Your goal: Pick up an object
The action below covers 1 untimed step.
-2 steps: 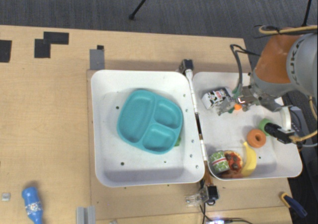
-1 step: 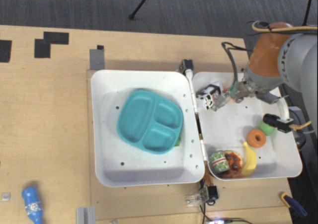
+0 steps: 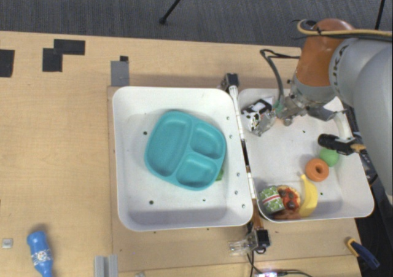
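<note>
Wooden tabletop point(image 3: 61, 165) carries two white bins side by side. Left bin point(image 3: 132, 208) holds teal divided plate point(image 3: 186, 149). My fingers point(image 3: 263, 122) reach into right bin point(image 3: 282, 165), at its upper left corner; cannot tell whether open or closed, nothing seen between them. Orange ring point(image 3: 317, 170), green ball point(image 3: 330, 158), banana point(image 3: 309, 196) lie at lower right, well apart from fingers. Blue bottle point(image 3: 40, 252) on tabletop, lower left.

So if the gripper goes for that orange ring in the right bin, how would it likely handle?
The orange ring lies flat, so it probably won't roll. It looks like a small toy doughnut, likely light. Its rounded rim may slip between fingers, and the green ball touching it could be nudged.
</note>
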Motion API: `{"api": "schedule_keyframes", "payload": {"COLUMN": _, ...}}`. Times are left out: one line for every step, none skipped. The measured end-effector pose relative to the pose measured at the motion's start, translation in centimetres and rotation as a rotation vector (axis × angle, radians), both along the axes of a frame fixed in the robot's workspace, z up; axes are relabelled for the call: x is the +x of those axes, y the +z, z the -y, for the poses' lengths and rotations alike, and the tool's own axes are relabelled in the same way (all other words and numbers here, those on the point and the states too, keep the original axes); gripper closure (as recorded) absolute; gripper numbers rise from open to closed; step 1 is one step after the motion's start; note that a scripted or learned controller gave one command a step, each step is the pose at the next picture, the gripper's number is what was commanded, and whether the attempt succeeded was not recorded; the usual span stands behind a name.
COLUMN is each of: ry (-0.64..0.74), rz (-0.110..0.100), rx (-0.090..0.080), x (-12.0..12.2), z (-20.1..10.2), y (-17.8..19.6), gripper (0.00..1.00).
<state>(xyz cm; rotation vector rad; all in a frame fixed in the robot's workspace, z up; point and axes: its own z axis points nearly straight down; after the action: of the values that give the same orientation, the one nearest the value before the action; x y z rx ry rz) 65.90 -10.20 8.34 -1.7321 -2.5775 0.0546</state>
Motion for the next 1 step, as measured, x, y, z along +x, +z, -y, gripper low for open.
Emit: {"api": "schedule_keyframes", "payload": {"ry": 0.006, "rz": 0.018, "rx": 0.001, "x": 0.37, "z": -0.18, "y": 1.2, "gripper": 1.0}}
